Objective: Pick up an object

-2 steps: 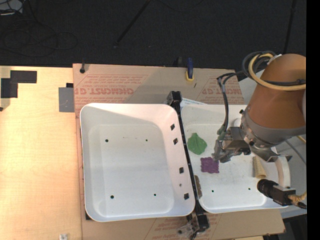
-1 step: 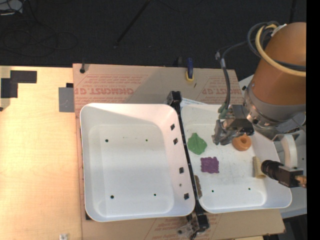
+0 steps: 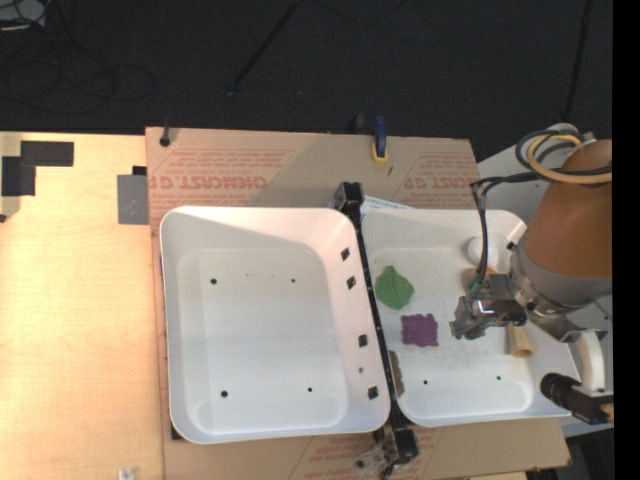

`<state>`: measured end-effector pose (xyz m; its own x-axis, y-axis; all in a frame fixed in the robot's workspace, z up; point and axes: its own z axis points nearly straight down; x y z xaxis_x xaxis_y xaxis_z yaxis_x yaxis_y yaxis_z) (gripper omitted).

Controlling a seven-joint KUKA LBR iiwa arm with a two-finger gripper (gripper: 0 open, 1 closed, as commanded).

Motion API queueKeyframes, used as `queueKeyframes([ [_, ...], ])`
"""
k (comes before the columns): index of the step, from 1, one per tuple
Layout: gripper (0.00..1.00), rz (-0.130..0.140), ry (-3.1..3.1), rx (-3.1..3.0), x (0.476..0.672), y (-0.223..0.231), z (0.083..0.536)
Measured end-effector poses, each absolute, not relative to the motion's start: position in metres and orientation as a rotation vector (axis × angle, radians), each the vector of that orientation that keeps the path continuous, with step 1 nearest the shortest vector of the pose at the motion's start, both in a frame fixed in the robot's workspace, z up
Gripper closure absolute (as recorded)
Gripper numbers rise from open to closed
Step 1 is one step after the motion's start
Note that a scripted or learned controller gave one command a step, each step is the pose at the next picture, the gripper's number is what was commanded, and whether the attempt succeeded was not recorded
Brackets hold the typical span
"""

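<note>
The right bin (image 3: 470, 408) holds a green crumpled object (image 3: 393, 287) near its left wall and a purple square object (image 3: 420, 329) just below it. A small white round object (image 3: 474, 251) lies toward the bin's back right. A tan cylindrical piece (image 3: 518, 341) rests near the right side. My gripper (image 3: 473, 320) hangs low over the bin floor, just right of the purple object and left of the tan piece. Nothing shows in its grasp.
The left bin (image 3: 200, 408) sits beside the right one, with a black clipped divider (image 3: 365, 308) where their rims meet. Brown cardboard (image 3: 250, 173) lies under both bins. A pale wooden bench (image 3: 70, 318) extends to the left. The arm's orange band (image 3: 575, 213) looms over the right bin's right edge.
</note>
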<state>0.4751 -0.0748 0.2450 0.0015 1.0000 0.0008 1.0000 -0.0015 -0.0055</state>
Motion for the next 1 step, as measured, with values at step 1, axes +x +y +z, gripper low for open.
queueKeyframes([
  [1, 1.0, 0.006, -2.213, -2.222, 0.475, -0.0755, 0.2573],
])
